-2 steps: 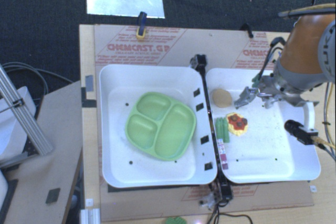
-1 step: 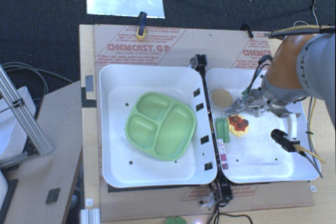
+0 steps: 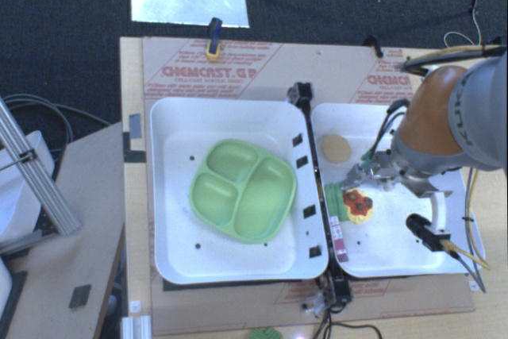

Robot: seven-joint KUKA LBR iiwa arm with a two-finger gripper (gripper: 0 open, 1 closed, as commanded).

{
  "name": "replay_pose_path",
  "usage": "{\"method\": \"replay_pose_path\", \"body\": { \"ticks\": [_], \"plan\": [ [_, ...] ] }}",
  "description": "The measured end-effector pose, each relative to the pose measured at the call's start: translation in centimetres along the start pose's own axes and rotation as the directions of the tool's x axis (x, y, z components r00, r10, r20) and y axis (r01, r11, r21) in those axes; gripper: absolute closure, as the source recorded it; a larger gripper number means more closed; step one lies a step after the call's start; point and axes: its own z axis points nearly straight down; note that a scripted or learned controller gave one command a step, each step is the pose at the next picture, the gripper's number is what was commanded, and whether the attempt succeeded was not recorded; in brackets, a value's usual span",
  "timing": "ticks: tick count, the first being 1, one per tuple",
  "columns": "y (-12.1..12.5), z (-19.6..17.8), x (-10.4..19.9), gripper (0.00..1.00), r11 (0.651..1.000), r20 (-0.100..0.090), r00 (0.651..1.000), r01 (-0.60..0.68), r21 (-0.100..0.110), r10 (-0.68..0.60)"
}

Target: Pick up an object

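In the right bin [image 3: 381,258], a yellow and red toy [image 3: 358,205] lies left of centre, with a green piece [image 3: 333,198] touching its left side. A round tan disc [image 3: 335,148] rests at the bin's back left. My gripper [image 3: 373,172] hangs just above the toy's back right edge, low over the bin floor, and the grey and orange arm [image 3: 444,119] reaches in from the right. Nothing is visibly held.
The left bin [image 3: 171,250] holds a green divided plate [image 3: 242,189]. A thin red and white stick [image 3: 339,238] lies along the divider [image 3: 311,171] at the right bin's front left. A yellow clamp [image 3: 213,44] sits on the board behind the bins.
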Motion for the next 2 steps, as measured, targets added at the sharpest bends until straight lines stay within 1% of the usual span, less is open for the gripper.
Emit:
{"method": "replay_pose_path", "body": {
  "ticks": [1,2],
  "plan": [
    [-3.0,-0.1,0.0,0.00,1.000,0.000,1.000,-0.002,-0.001,0.002],
    [-5.9,-10.4,7.0,0.00,1.000,-0.012,1.000,0.014,0.004,-0.014]
  ]
}}
